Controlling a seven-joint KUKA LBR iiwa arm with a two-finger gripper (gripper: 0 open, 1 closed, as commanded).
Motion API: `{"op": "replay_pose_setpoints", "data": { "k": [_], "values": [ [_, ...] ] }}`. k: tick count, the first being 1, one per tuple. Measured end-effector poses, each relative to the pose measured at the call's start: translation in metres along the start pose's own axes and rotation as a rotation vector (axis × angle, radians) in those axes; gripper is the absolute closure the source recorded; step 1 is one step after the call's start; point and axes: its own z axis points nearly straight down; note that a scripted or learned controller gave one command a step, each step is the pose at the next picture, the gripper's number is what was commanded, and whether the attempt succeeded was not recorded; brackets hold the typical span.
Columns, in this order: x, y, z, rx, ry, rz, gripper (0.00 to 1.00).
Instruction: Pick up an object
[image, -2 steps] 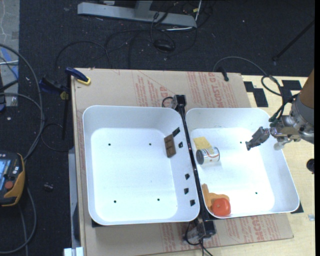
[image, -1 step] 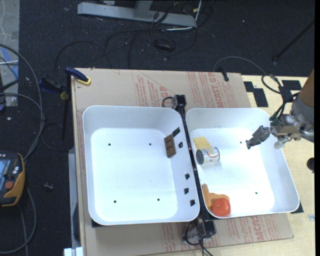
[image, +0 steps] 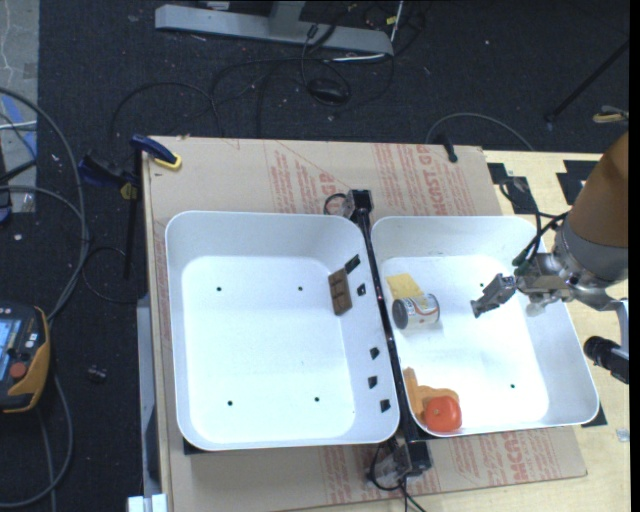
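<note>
My gripper (image: 493, 295) hangs over the right bin (image: 480, 370), at its right-middle, with nothing visible between its dark fingers. To its left lies a small silver can (image: 416, 311) on its side, next to a yellow block (image: 403, 287). A red tomato-like ball (image: 442, 412) and an orange piece (image: 420, 390) sit in the front left corner of the right bin. A brown chocolate-like bar (image: 340, 293) leans on the right wall of the left bin (image: 260, 400).
A black divider with clips (image: 377, 330) runs between the two bins. Cables and a blue and yellow clamp (image: 155, 150) lie beyond the bench's far left corner. The arm's grey and orange body (image: 600, 230) fills the right side.
</note>
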Motion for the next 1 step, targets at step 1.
{"op": "replay_pose_setpoints", "data": {
  "k": [1],
  "values": [
    [-0.0006,0.0059,0.0447,-0.002,0.0,0.0,0.0]
  ]
}}
